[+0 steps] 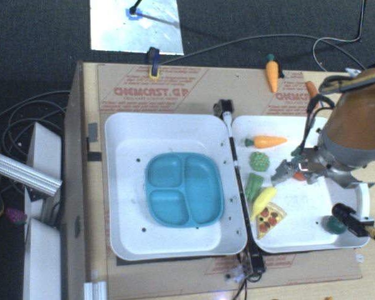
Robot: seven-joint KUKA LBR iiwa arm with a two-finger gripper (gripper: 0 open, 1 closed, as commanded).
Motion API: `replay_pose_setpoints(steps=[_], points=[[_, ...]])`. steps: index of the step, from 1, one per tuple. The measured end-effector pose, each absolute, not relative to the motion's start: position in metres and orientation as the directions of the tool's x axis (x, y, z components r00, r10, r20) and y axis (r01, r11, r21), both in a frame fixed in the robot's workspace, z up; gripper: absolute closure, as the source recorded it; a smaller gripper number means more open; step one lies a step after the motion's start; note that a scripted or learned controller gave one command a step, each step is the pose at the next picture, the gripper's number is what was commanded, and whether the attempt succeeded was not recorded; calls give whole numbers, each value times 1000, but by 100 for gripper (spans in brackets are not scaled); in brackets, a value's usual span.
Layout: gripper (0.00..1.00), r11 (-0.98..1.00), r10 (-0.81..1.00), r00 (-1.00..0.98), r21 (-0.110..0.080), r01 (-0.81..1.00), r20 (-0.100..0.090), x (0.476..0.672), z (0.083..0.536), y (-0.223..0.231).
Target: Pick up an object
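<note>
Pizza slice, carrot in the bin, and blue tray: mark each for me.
pizza slice [270,219], camera view, middle of its topping face
carrot [270,141], camera view, middle of the orange body
blue tray [184,189], camera view, central divider ridge

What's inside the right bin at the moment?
In the right bin: carrot, green ball, green pod, banana, pizza slice, dark-teal piece. The arm covers its right part.
</note>
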State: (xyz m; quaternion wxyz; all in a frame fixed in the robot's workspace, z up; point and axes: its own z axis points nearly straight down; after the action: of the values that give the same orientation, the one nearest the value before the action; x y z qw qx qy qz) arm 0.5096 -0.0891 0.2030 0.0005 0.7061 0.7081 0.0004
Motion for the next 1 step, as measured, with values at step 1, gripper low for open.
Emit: replay_pose_setpoints(steps=[1], points=[[0,1,1000,-1,2,1000,0,509,84,-88]])
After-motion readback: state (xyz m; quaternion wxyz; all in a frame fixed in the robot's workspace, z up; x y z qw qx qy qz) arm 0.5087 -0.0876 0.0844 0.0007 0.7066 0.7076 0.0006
